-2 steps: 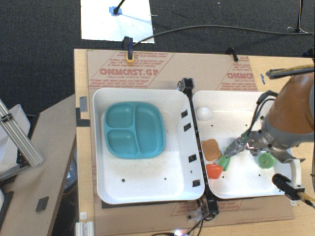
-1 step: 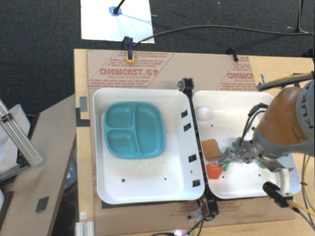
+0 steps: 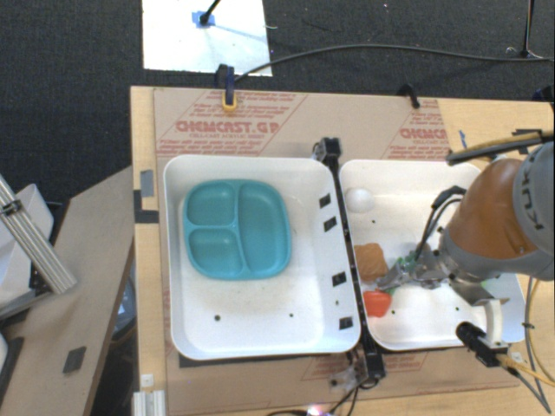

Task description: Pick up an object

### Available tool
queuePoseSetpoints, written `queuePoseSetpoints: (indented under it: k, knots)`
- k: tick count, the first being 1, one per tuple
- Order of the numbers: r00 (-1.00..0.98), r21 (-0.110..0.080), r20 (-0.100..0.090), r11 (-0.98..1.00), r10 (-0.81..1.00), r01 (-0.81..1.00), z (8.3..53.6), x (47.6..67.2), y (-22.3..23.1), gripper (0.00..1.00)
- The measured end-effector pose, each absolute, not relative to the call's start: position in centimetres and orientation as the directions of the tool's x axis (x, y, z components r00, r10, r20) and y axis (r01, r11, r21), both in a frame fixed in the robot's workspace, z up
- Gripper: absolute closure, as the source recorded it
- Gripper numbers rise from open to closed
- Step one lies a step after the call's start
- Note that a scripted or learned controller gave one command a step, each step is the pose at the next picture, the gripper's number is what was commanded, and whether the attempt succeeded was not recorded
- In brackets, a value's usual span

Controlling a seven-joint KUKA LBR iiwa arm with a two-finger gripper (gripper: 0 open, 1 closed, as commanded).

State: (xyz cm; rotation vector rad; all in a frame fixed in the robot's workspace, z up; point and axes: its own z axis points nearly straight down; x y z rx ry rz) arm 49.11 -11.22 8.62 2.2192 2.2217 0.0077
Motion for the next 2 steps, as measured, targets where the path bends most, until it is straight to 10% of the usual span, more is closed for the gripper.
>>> queuePoseSetpoints:
  k: [1, 2]
  knots:
    - [-0.003, 0.009, 0.003, 0.003, 1.000, 1.000, 9.8, 49.3, -11.1, 1.00]
    - [-0.004, 0.005, -0.001, 0.004, 1.000, 1.000, 14.1, 49.2, -11.3, 1.00]
